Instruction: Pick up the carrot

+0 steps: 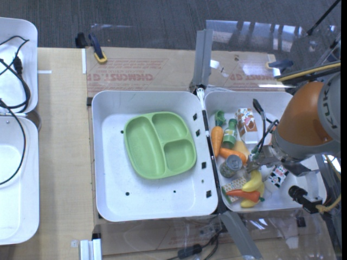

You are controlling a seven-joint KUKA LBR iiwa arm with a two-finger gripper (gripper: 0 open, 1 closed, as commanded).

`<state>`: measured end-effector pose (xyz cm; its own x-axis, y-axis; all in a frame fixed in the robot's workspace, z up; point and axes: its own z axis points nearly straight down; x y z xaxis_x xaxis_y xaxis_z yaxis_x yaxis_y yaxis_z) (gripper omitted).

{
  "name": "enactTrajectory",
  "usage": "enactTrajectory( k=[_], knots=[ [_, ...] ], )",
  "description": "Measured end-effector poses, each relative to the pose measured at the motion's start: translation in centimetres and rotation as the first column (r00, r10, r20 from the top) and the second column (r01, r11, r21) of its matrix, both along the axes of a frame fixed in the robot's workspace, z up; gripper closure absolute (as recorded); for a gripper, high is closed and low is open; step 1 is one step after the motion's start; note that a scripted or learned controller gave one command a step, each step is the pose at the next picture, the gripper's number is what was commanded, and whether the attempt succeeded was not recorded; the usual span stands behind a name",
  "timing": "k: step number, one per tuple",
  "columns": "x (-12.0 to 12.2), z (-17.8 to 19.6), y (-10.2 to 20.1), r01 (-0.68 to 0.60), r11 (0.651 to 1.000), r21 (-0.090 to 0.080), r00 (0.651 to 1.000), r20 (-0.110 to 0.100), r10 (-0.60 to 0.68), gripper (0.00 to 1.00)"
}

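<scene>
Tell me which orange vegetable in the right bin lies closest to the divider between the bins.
The carrot, the long plain orange one lying against the right bin's left wall beside the green bottle. The other orange pieces sit further right.

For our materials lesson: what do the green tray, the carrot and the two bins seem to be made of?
Green tray: likely moulded plastic, matte, one even colour with rounded compartment rims.
Carrot: probably plastic toy food; smooth, uniformly orange, slight sheen.
Left bin and right bin: seemingly thin white plastic, smooth, rounded corners, soft glare. Metal cannot be ruled out.
</scene>
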<state>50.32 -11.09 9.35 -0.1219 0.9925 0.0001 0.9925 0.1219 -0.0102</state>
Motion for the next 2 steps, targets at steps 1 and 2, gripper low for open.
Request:
enactTrajectory(
  k=[1, 2],
  knots=[
    [9.04, 9.46, 6.63, -0.105, 0.994, 0.0, 0.994, 0.005, 0.105, 1.0],
    [9.09, 9.91, 6.5, -0.106, 0.994, -0.001, 0.994, -0.002, 0.106, 1.0]
  ],
)
